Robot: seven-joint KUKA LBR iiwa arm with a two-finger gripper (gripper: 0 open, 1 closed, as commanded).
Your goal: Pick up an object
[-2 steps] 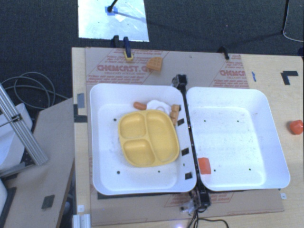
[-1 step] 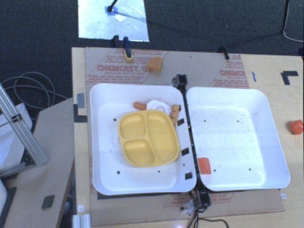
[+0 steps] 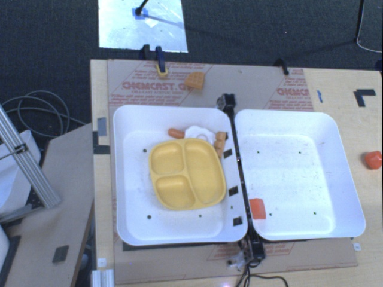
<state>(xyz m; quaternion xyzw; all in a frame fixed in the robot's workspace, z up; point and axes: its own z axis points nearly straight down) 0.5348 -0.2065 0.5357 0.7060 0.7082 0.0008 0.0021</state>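
Observation:
A yellow divided plate [image 3: 187, 174] lies in the left bin [image 3: 128, 178]. Behind it sit a small orange sausage-like piece [image 3: 176, 133], a white item [image 3: 200, 134] partly hidden by the plate, and a small tan piece [image 3: 220, 141] near the bin's right wall. In the right bin [image 3: 335, 178] an orange-red block [image 3: 257, 208] rests at the front left corner.
A waffle-like tan piece [image 3: 194, 80] lies on the board behind the bins. An orange object [image 3: 373, 159] sits on the bench to the right of the right bin. A yellow and blue clamp [image 3: 161, 63] holds the board's far edge. Cables lie at the left.

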